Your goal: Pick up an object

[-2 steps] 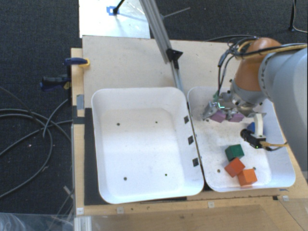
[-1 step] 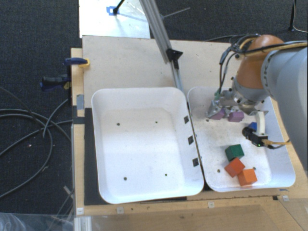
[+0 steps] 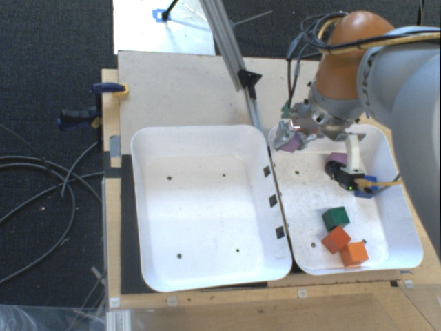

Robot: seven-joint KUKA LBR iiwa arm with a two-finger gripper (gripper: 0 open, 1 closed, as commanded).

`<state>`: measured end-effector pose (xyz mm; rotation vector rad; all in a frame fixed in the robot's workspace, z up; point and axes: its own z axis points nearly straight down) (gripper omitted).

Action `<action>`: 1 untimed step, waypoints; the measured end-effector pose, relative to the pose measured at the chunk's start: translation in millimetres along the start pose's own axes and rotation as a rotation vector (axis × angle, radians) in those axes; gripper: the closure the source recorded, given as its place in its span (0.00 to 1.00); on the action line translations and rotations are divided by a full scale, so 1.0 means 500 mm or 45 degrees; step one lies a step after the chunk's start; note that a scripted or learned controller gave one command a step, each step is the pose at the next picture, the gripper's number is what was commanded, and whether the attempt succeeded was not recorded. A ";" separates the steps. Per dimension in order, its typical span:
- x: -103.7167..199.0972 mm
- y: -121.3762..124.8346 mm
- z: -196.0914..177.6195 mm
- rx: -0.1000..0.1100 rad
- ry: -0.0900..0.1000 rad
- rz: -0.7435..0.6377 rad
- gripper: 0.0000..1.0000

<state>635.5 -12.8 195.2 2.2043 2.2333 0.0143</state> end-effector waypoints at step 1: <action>0.106 0.078 0.010 0.006 -0.001 0.002 1.00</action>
